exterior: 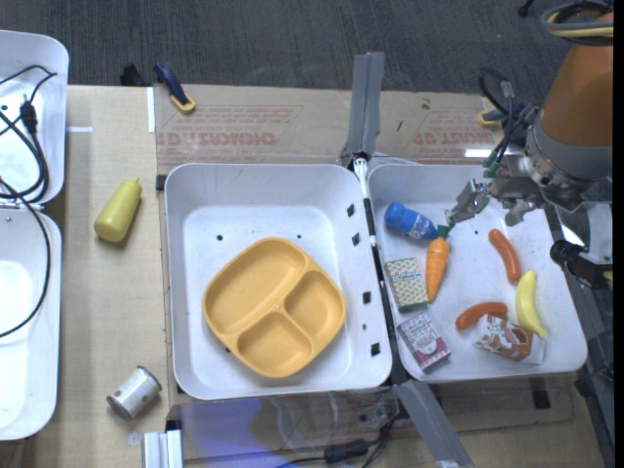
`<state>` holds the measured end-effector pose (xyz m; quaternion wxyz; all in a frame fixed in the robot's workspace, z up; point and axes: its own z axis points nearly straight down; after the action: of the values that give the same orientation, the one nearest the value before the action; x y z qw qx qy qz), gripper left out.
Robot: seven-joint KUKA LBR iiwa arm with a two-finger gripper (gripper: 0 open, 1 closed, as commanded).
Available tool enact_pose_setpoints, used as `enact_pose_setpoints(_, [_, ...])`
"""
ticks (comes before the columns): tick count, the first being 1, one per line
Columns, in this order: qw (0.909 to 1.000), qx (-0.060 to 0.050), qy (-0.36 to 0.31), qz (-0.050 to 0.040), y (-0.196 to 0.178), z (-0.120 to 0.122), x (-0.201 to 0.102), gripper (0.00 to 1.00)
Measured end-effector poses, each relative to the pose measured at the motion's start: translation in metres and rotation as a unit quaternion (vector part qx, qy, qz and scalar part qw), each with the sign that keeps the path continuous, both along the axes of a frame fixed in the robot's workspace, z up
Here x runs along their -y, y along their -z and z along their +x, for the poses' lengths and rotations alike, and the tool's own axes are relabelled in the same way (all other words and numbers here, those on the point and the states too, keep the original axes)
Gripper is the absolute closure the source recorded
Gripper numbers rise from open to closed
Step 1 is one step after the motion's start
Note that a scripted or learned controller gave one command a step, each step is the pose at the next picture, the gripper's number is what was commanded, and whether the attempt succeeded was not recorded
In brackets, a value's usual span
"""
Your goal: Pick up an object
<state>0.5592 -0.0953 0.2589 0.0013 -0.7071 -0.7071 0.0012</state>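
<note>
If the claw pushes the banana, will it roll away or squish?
The banana is curved and lies flat in the right bin, so it would probably spin or slide rather than roll. It looks like a smooth plastic toy, so likely stiff, light and a bit slippery. The sausage and packet beside it might get bumped.

Left bin (185, 261): divided tray (275, 306) inside. Right bin (570, 344): bottle (409, 221) at rear left, carrot (436, 265) before it, two cartons (406, 283) (left edge), banana (528, 302) right. On bench (107, 300), left: squeeze bottle (118, 211), can (133, 392).
</note>
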Motion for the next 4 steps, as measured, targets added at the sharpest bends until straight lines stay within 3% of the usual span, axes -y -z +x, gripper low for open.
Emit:
enact_pose_setpoints(1, [0.9994, 0.001, -0.035, -0.0006, -0.060, 0.015, 0.001, 0.00])
enact_pose_setpoints(2, [0.9983, 0.001, -0.058, -0.0010, -0.051, 0.043, 0.028, 0.00])
enact_pose_setpoints(3, [0.9994, 0.001, -0.035, -0.0009, -0.090, 0.020, 0.026, 0.00])
enact_pose_setpoints(4, [1.0000, 0.000, -0.007, -0.0004, 0.018, 0.006, -0.010, 0.00])
